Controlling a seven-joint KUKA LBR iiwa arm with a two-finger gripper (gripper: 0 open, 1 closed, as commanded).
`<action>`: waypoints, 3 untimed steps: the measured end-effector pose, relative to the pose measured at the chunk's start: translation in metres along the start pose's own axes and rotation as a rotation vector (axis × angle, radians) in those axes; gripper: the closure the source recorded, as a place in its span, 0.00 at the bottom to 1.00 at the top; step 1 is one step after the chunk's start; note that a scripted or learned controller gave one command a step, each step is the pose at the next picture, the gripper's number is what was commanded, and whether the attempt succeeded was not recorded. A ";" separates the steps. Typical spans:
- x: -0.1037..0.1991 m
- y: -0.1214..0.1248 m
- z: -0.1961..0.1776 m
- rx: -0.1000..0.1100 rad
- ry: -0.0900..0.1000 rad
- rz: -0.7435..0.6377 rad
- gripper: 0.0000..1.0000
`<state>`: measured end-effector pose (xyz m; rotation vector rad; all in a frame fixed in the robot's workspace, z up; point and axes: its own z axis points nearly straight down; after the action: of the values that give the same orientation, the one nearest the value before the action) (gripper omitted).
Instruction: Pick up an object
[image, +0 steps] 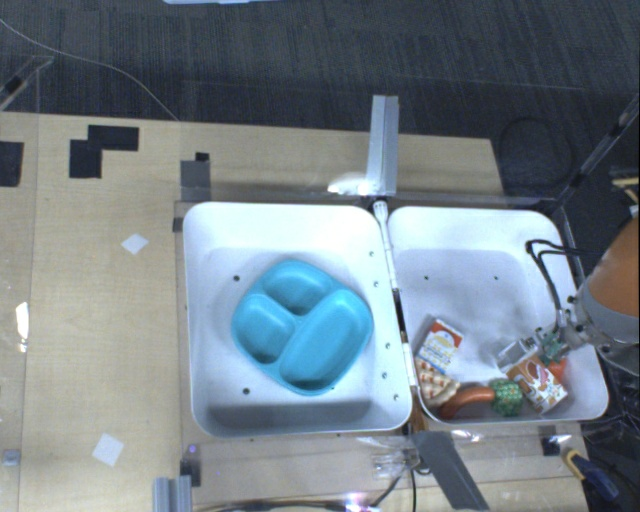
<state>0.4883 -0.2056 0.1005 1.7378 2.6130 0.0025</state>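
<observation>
Pincer (537, 345) low in the right bin (470, 250), over its near right corner clutter.
Whether it is open or closed cannot be told. Just beside it lie a red-white packet (543, 384), a green piece (507, 397), a sausage (466, 399) and a snack box (438, 350). The left bin (215, 240) holds a blue divided tray (302, 325).
</observation>
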 end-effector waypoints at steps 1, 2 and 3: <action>0.000 0.003 -0.011 -0.005 -0.002 -0.001 1.00; 0.040 0.027 -0.134 -0.002 -0.001 0.381 1.00; 0.021 0.068 -0.090 -0.001 -0.001 0.135 1.00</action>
<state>0.5425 -0.1600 0.1905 1.9091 2.4892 0.0028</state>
